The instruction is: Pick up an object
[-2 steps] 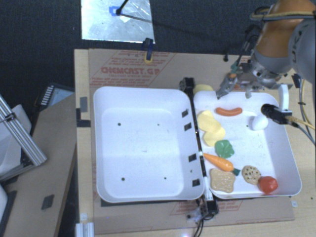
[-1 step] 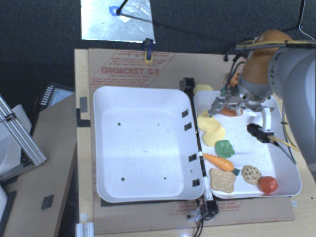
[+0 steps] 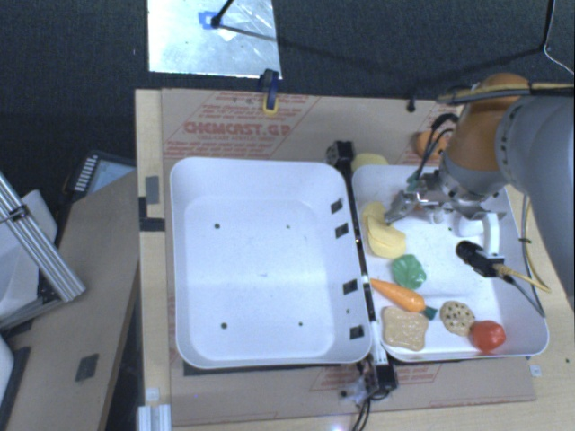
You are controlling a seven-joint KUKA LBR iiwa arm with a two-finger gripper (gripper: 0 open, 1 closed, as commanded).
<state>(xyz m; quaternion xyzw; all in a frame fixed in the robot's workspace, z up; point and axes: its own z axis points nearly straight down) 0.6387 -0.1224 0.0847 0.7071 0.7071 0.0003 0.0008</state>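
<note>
The gripper is seen low in the right bin, just above the yellow toy food piece; whether it is spread or closed cannot be told. A clean descent centred on that piece is judged advisable, the bin divider being close on its left. Nearby lie a green toy vegetable, a carrot, a toast slice, a cookie and a tomato. The left bin adjoins.

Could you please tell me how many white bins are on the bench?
2. The left bin sits in the middle of the bench; the right bin beside it holds the toy food, with the arm over it.
</note>
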